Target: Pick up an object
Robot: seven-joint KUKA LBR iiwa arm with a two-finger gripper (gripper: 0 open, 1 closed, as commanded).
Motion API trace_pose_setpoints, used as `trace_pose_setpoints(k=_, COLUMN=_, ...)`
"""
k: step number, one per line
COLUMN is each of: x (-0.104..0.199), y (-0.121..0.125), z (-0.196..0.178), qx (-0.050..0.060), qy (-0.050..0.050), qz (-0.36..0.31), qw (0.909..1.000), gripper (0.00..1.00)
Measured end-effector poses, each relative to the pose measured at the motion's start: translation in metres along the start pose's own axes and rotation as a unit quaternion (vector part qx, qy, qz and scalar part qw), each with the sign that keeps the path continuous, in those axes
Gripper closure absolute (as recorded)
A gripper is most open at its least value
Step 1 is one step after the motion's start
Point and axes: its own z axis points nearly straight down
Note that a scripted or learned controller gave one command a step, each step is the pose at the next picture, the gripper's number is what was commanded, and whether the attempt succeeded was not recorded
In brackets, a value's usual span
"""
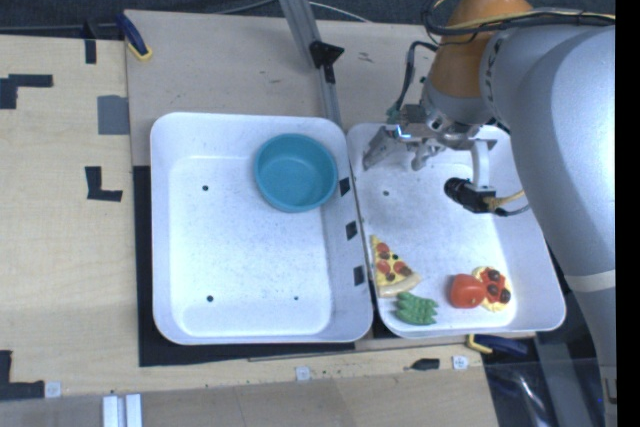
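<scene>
Since nothing is seen between the fingers (379,153) of the claw (400,158), the task is judged to be at its start: no object is lifted and the whole grasp is left to do.

Three small toys are found at the near end of the right bin (440,235). A pizza slice (392,267) lies against the bin's left wall. A green piece (416,309) lies just below it, close enough that contact cannot be ruled out. A red piece (466,290) lies to their right, touching a yellow, dark-spotted bit (492,285). A blue bowl (295,172) is set upright at the far end of the left bin (240,265), near the wall shared with the right bin.

The claw is held over the far end of the right bin, well apart from the three toys and nearer the bowl, though the shared wall lies between them. Its fingers appear spread and released, with nothing gripped. Whether the tips touch the bin floor cannot be told. Both bins are carried side by side on the table (230,45), and the arm (560,115) is brought in from the right.

A descent onto one chosen object and a closing of the claw are judged to be needed next.
</scene>
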Motion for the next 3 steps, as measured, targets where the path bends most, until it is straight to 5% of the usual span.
trace_pose_setpoints(k=1, x=0.0, y=0.0, z=0.022, qx=-0.002, qy=0.0, qz=0.0, qw=1.0, gripper=0.0)
trace_pose_setpoints(k=2, x=0.001, y=0.0, z=0.01, qx=-0.003, qy=-0.001, qz=0.0, qw=1.0, gripper=1.0)
trace_pose_setpoints(k=3, x=-0.004, y=0.0, z=-0.033, qx=-0.004, qy=0.0, qz=0.0, qw=1.0, gripper=1.0)
